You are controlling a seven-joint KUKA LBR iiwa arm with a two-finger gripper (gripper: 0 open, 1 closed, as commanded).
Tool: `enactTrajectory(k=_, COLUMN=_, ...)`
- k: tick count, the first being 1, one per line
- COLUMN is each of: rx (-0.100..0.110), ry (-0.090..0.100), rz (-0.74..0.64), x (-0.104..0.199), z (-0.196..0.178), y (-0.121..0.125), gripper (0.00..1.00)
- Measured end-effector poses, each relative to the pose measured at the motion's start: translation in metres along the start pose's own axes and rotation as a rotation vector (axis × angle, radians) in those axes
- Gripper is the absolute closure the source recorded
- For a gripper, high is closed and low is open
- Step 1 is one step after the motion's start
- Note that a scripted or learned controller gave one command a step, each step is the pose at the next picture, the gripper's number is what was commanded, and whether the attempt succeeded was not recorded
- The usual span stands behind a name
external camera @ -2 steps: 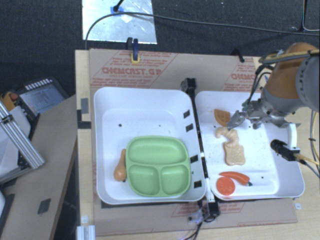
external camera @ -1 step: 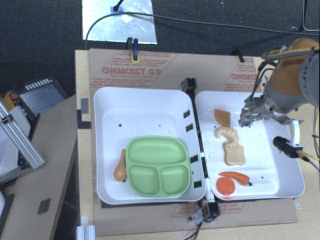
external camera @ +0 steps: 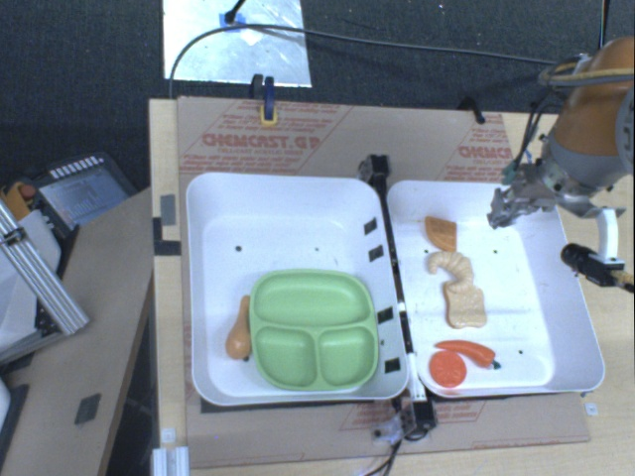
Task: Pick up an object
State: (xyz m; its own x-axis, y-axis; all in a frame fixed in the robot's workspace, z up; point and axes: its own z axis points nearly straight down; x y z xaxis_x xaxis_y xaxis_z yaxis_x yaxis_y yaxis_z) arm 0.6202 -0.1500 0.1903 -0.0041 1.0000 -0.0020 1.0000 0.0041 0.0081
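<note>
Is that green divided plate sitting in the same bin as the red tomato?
No: the green plate lies in the left bin, the tomato in the right bin.

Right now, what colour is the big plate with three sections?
Light green. The divided plate shows in the camera view, in the left bin.

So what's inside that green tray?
The green tray has three compartments, all bare. Beside it, not in it, lies an orange-brown piece. What the tray covers underneath cannot be seen.

Dark carpet floor point(external camera: 79, 67) — foil sheet point(external camera: 238, 28), cardboard-covered bench point(external camera: 327, 137).
</note>
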Motion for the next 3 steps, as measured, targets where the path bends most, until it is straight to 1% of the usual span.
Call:
enactTrajectory(k=1, rx=0.0, ry=0.0, rz=0.0, x=0.0, z=-0.053, y=0.002, gripper=1.0)
enactTrajectory(k=2, rx=0.007, ry=0.003, rz=-0.003, x=0.041, z=-0.051, y=-0.011, gripper=1.0)
enactTrajectory(k=3, rx=0.008, ry=0.003, rz=-0.003, x=0.084, z=-0.043, y=-0.026, gripper=1.0)
